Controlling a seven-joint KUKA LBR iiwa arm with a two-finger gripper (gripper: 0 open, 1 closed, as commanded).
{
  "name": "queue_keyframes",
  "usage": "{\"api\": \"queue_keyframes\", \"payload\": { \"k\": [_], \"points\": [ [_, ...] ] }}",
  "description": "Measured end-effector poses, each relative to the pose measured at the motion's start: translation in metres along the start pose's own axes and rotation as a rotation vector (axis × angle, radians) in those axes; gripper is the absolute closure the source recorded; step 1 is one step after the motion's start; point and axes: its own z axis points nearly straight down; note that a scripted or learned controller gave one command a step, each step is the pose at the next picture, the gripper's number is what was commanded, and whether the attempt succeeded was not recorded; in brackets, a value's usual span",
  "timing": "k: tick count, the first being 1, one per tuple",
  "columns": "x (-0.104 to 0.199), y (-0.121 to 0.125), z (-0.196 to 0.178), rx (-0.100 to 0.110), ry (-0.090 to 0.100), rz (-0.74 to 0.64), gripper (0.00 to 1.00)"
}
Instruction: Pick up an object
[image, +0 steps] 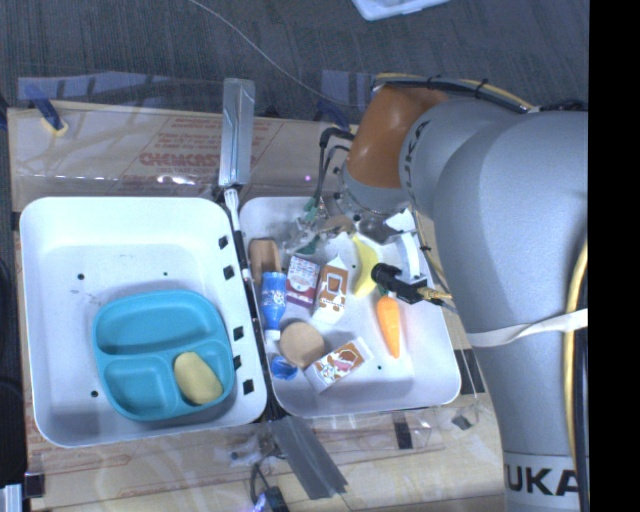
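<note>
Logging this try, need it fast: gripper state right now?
Gripper: cannot be told. It sits low over the far end of the right bin, hidden under the arm's wrist.

Tray (150, 330) in left bin (60, 240); carrot (389, 325) in right bin (435, 360).

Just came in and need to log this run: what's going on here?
The grey arm reaches from the right into the right bin, its wrist low over that bin's far end. The clutter there, including a carrot, a blue bottle and small cartons, lies loose. The left bin holds a blue tray with a yellow potato-like piece. Nothing looks lifted.
</note>
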Motion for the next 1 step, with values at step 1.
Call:
{"api": "queue_keyframes", "payload": {
  "k": [1],
  "points": [
    [0.0768, 0.0167, -0.0908, -0.004, 0.002, 0.011, 1.00]
  ]
}}
